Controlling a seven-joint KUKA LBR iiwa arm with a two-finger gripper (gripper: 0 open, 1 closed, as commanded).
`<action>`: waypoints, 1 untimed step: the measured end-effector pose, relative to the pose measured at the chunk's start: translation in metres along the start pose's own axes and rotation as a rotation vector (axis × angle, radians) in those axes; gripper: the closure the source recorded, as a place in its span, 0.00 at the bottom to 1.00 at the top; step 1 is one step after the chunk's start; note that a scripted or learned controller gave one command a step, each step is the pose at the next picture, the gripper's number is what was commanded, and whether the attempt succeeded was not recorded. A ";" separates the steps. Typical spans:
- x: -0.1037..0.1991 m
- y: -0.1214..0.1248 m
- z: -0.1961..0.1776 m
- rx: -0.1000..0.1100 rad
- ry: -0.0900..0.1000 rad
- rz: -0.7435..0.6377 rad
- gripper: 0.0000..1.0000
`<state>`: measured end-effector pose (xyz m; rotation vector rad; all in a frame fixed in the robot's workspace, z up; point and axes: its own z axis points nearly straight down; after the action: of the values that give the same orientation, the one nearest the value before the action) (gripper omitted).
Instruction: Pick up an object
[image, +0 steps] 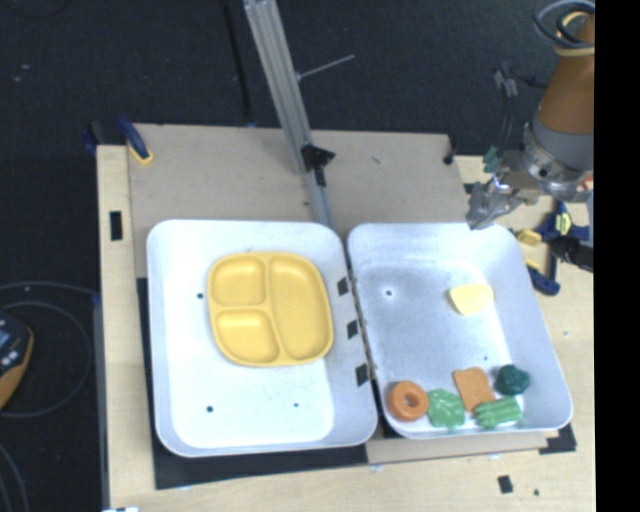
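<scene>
holding one yellow tray (270, 308) left bin (180, 400), six small items right bin (400, 260)

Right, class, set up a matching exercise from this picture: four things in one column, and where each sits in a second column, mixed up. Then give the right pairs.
Things
1. yellow plate
2. yellow block
3. orange ring
4. hand

Places
A. front edge of the right bin
B. over the far right corner of the right bin
C. middle of the left bin
D. alone, mid right bin

Pairs: 1-C, 2-D, 3-A, 4-B
</scene>
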<state>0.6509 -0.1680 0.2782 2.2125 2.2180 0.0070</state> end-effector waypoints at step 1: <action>-0.001 0.001 -0.018 0.006 0.002 -0.002 1.00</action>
<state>0.6517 -0.1688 0.2959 2.2146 2.2239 0.0028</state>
